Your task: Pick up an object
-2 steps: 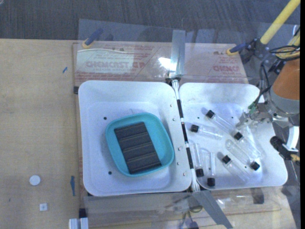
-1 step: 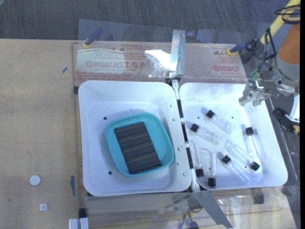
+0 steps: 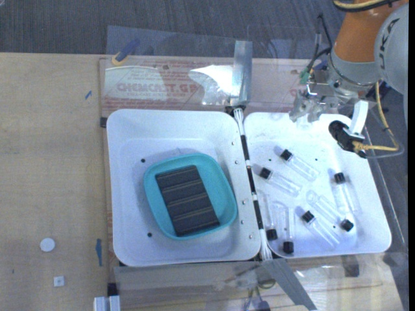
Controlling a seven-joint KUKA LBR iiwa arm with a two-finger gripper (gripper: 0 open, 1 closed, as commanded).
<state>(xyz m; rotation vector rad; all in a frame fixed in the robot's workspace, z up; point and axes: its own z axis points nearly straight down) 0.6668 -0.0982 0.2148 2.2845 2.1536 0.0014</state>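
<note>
- We see the claw (image 3: 310,106) hanging over the far edge of the right bin (image 3: 373,203), under the arm's orange band (image 3: 360,31); whether it is released or clenched, we cannot tell.
- We find the task's things, several clear vials (image 3: 295,164) with black caps, scattered on the floor of the right bin, apart from the claw; one lies near the bin's middle, others toward its near and right sides, two caps close to the near left corner.
- We note a teal tray (image 3: 224,196) in the left bin (image 3: 123,173), carrying a dark ribbed block (image 3: 187,199) tilted slightly off square.
- We read red lettering on the clear sheet (image 3: 155,86) behind the left bin: "CHEMCAST", then letters that look like "GP"; glare hides the rest.
- We spot a small white disc (image 3: 47,244) on the wooden bench (image 3: 45,141), well left of the bins.
</note>
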